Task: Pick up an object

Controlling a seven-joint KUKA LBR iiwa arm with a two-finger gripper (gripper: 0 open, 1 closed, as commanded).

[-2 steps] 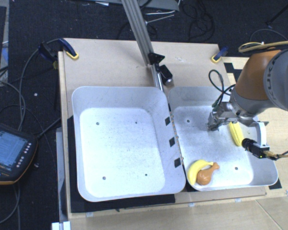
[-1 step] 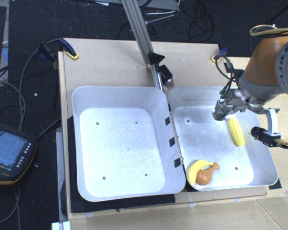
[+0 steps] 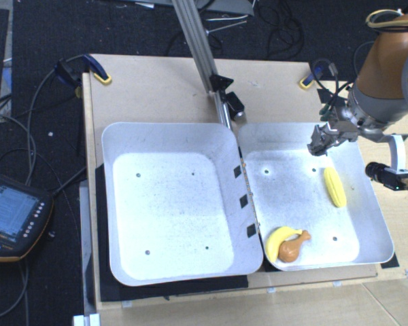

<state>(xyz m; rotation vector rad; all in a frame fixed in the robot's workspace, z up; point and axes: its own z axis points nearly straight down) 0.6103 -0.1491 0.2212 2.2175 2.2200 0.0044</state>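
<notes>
Reaching in from the right with the grey arm (image 3: 387, 66), orange band uppermost, and hanging the gripper (image 3: 319, 143) over the far part of the right bin (image 3: 370, 216), near its back rim. Looking too dark and too small there for telling spread from pressed together. Hanging apart from all three objects, with each of them lying on the bin floor.

Showing a yellow cob (image 3: 335, 186) near the gripper, on the camera's side of it, not touching it. Lying lengthwise along the bin's right side, close to the right wall.

Showing a banana (image 3: 277, 236) at the near left corner of the same bin, curving round an orange lump (image 3: 290, 248) and touching it. Sitting well apart from the cob and from the gripper, close to the near rim.

Showing the left bin (image 3: 170, 202) just beside the right one, white and speckled, with the two rims meeting down the middle. Carrying a few small black tabs (image 3: 245, 199) along that seam.

Resting both bins on a pale bench (image 3: 156, 87), with yellow clamps (image 3: 102, 78) at its far corners. Slanting a metal rail (image 3: 194, 32) down from the top edge toward the far end of the seam. Lying on the dark floor to the left: a pendant (image 3: 10, 216) with a lit screen, among loose cables (image 3: 34, 134).
</notes>
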